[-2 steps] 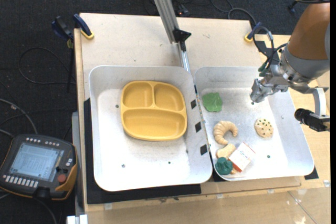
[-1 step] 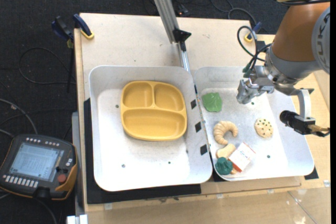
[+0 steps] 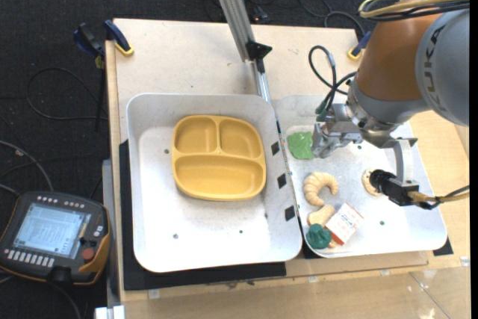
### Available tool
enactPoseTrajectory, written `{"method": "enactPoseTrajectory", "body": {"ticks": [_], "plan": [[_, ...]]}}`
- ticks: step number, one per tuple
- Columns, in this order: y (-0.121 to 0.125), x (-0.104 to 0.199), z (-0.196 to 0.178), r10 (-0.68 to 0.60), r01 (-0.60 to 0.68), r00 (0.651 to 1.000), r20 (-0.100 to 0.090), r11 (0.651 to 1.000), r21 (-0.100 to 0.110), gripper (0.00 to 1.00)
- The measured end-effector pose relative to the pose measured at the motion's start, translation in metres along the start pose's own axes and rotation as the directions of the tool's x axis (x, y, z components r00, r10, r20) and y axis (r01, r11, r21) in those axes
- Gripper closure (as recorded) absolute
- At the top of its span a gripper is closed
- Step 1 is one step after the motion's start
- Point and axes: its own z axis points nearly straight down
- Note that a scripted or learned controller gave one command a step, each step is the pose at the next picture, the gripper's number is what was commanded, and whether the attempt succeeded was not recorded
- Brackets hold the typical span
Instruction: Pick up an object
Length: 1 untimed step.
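My gripper (image 3: 323, 146) hangs low in the right bin (image 3: 426, 235), just right of a green object (image 3: 300, 143) near the bin's left wall. A tan croissant-like piece (image 3: 320, 187) lies a little below the gripper. Further toward the front lie a small white and red box (image 3: 344, 224) and a dark green item (image 3: 319, 236) with a tan piece beside it. A small round tan object (image 3: 370, 181) sits to the right, next to a black fitting. Whether the green object is touched is unclear.
The left bin (image 3: 149, 160) holds a yellow divided tray (image 3: 219, 157). A metal pole (image 3: 235, 4) slants over the bench's back. A teach pendant (image 3: 52, 235) lies on the floor at the left. Clamps sit at the bench's back corners.
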Motion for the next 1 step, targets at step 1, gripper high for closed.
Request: {"method": "enactPoseTrajectory", "body": {"ticks": [1], "plan": [[-0.0112,0.0635,0.0018,-0.001,0.001,1.000,0.000,1.000,0.001,1.00]]}}
